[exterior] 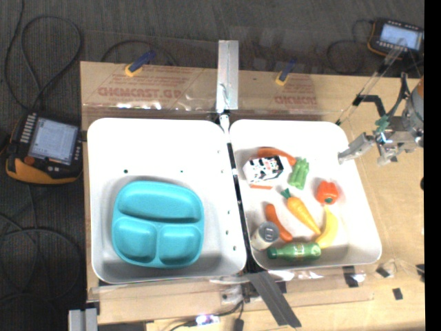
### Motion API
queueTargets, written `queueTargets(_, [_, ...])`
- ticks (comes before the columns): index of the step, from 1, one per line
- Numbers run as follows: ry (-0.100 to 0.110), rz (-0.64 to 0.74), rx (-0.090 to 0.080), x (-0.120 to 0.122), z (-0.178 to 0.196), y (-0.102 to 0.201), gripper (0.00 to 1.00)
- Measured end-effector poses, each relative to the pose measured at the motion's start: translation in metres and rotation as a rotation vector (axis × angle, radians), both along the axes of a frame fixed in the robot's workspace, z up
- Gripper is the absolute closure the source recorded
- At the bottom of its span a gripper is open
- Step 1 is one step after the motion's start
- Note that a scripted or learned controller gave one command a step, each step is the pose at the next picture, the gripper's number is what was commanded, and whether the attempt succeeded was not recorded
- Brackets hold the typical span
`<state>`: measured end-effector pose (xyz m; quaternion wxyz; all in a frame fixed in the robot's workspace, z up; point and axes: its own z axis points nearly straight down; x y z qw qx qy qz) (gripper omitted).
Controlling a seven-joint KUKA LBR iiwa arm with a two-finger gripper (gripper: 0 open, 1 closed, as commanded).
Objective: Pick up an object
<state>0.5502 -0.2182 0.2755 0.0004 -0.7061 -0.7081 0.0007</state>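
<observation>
Your gripper [351, 150] hovers over the right bin's [358, 243] far right rim; you cannot tell its state.

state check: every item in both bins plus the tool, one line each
Blue tray: flat in left bin, upright.
Green bottle: on its side, right bin front.
Banana: lying flat, beside the bottle.
Carrot: lying loose, untouched.
Red pepper: resting loose, right side.
Green vegetable: lying loose.
Black-and-white box: lying flat.
Tool: over the bench outside the right bin, holding nothing visible.
</observation>
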Motion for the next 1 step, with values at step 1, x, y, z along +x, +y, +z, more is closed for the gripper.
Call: queueTargets(1, [0.0,0.161,0.001,0.0093,-0.1346,0.0302,0.0])
